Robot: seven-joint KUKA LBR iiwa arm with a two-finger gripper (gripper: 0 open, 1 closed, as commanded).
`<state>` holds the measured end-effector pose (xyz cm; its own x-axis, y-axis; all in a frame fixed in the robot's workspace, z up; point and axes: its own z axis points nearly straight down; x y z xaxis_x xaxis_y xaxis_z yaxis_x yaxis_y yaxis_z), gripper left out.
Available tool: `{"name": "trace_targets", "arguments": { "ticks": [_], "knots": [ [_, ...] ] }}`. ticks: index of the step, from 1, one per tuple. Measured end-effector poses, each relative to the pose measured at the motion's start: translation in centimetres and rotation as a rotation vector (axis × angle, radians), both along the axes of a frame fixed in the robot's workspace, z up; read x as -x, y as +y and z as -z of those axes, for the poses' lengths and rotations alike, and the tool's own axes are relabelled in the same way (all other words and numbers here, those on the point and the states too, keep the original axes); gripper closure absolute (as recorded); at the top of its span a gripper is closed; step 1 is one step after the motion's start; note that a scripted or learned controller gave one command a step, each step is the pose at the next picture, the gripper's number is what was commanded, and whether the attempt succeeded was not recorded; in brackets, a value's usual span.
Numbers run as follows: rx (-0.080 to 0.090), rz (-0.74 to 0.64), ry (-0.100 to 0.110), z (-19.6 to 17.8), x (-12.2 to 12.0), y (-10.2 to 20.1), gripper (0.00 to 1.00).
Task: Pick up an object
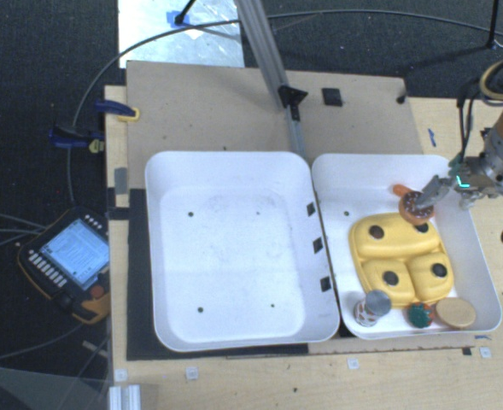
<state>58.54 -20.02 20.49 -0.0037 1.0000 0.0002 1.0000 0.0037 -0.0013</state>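
- Reaching in from the right, the arm [499, 156] puts its gripper [422, 203] over the right bin [482, 267], at the yellow tray's [400, 256] far edge.
- Whether the claw is released or clenched I cannot tell; the tip is too small and blurred against a brown, speckled round object [417, 207] that lies right under it.
- That brown object touches the tray's upper rim; a small orange piece [401, 190] sits just beyond it, farther from the tray.
- The tray lies in the middle of the right bin, with three dark spots on its lobes.
- Near the tray's front left corner stands a grey-topped cylinder [372, 307].
- Just past the tray's front edge lie a teal ball [418, 316] and, beside it toward the right, a tan disc [456, 313].
- The left bin [161, 229] sits well to the left of the tray, beside the right bin.
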Motion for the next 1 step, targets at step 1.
{"name": "trace_targets", "arguments": {
  "ticks": [1],
  "knots": [
    [0.001, -0.001, -0.003, -0.13, -0.09, 0.0, 0.0]
  ]
}}
